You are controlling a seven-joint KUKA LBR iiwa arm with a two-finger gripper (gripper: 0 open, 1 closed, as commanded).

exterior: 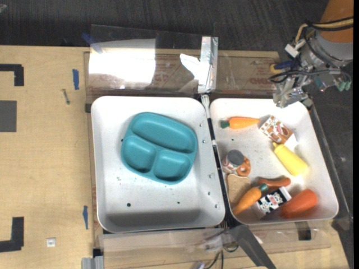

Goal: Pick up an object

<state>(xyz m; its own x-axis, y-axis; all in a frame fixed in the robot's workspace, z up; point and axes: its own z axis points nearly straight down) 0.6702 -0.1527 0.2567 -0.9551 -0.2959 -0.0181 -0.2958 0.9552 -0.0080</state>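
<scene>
The end effector (289,94) hangs over the far right corner of the right bin (324,167); whether it is released or clenched cannot be told. Below lie a toy carrot (242,123), a patterned packet (275,130) and a yellow bottle (290,159). Crowding could cause a glancing grasp against the bin wall.

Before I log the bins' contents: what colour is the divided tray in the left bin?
Teal blue; the divided tray shows plainly in the camera view.
</scene>
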